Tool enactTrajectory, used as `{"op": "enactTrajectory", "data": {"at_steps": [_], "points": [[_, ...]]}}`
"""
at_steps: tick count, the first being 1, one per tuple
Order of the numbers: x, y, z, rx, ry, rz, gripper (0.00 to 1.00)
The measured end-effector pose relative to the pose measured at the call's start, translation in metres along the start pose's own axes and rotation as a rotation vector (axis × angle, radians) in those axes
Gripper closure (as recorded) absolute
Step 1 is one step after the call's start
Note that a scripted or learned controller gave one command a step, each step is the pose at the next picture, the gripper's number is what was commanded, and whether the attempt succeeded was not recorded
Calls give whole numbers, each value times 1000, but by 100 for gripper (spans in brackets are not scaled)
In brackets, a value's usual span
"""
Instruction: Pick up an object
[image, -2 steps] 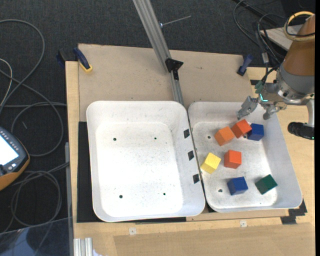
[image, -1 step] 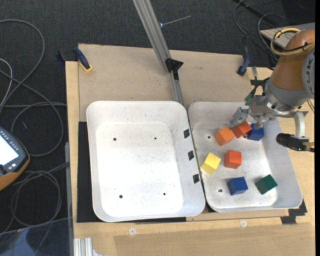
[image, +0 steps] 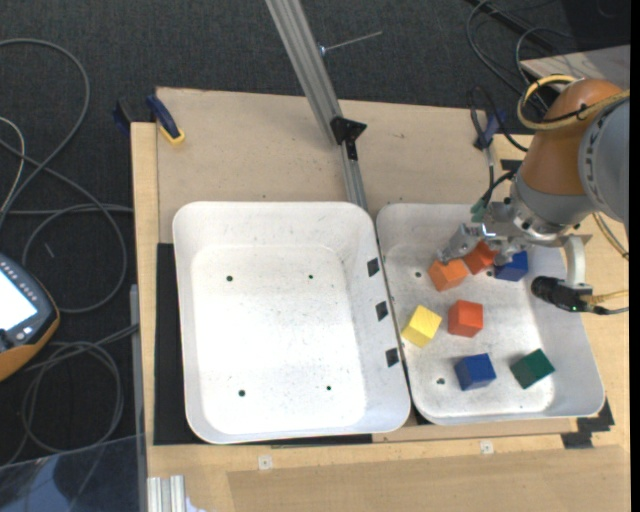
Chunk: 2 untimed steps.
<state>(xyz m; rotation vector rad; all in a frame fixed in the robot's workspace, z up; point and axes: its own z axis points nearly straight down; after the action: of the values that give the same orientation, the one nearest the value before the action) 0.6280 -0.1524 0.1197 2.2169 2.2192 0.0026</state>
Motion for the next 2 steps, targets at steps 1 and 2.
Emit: {"op": "enactTrajectory", "data": {"at_steps": [1,2], "points": [[-2,7,7,-13,-2,-1,0],[-2,10,-7,-22,-4,-1,100]]}}
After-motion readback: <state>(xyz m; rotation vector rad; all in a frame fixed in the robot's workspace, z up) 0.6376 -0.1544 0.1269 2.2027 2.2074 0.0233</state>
